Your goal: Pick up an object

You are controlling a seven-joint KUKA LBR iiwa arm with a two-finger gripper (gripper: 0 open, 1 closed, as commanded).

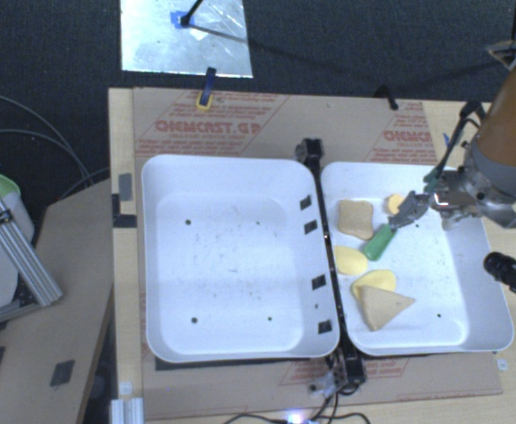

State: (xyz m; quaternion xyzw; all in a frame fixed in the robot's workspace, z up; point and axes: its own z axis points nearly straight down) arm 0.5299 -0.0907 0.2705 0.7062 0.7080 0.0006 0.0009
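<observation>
The right bin [470, 325] holds several small food-like pieces. A tan bread slice [356, 218] lies at its upper left, with a small yellow piece [395, 203] beside it. A green stick-shaped object [376, 243] lies slanted below them. Further down are a yellow oval [350, 260], a yellow slice [377, 281] and a tan wedge [385, 307]. My gripper [408, 213] reaches in from the right and hangs low over the upper end of the green object, just below the small yellow piece. Whether it touches the green object is unclear.
The left bin [231, 263] lies beside the right one, with a black clip divider [315, 228] between them. The arm's grey body with its orange band [514, 140] stands over the right bin's far right corner. A black part [510, 272] sits at the right rim.
</observation>
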